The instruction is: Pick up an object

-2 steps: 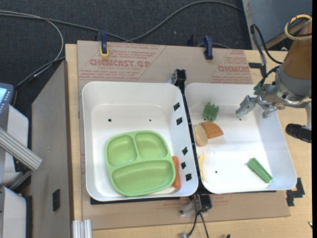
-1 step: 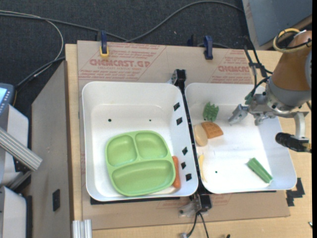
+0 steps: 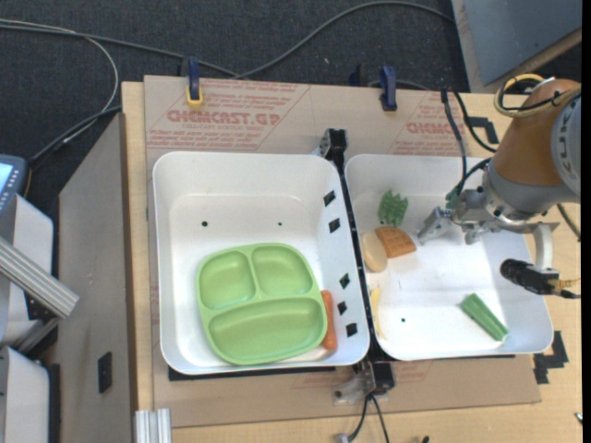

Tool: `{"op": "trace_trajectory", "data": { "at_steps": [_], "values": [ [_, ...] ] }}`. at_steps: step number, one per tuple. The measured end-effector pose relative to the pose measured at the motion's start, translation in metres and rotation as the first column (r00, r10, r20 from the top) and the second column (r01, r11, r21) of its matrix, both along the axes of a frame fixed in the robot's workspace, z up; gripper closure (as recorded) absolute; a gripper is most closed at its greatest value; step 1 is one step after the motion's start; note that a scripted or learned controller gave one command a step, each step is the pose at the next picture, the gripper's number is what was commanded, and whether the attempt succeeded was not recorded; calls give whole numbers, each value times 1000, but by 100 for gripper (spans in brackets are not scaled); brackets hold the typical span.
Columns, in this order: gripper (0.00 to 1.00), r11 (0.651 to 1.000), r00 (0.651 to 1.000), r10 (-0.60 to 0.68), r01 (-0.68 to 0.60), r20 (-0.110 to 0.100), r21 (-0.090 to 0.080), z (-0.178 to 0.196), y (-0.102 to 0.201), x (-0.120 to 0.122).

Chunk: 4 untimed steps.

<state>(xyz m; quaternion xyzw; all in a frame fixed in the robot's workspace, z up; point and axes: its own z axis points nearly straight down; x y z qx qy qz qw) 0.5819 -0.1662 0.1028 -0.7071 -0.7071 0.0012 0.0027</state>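
Fingers (image 3: pixel 430 228) on the gripper (image 3: pixel 451 232) look spread apart to me, with just the bare white floor of the right bin (image 3: pixel 434 284) between them, so they've got nothing. The tips are small and shiny and blend into the bin, so I can't say where they end or whether they touch the floor. Behind the fingers, the arm (image 3: pixel 531 150) hangs over the bin's far corner and covers that bit of wall. Its upper part is cut off by the frame edge.

Closest stuff: a bread (image 3: pixel 399 242) chunk just beside the fingers, on the side toward the other bin, not touching them. There's only bare floor between the two. A pale round thing (image 3: pixel 373 251) is pressed against the bread further out, by the wall. It could be a bun, but I can't tell. A leafy green (image 3: pixel 393 208) sits past the bread toward the far wall, near the fingers but apart from them. A green block (image 3: pixel 484 316) lies well apart on the near side, at an angle, close to the front wall.

Further out still, the left bin (image 3: pixel 231 183) holds a green tray (image 3: pixel 263 303) with three compartments. An orange carrot (image 3: pixel 327 329) is wedged between the tray and the bin wall, mostly hidden.
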Motion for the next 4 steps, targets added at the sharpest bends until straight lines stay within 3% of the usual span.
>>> {"op": "trace_trajectory", "data": {
  "at_steps": [1, 4],
  "values": [
    [100, 1000, 1000, 1, -1, 6, -1, 14, 0, 2],
    [100, 1000, 1000, 2, -2, 12, -4, 177, -5, 16]
  ]
}}
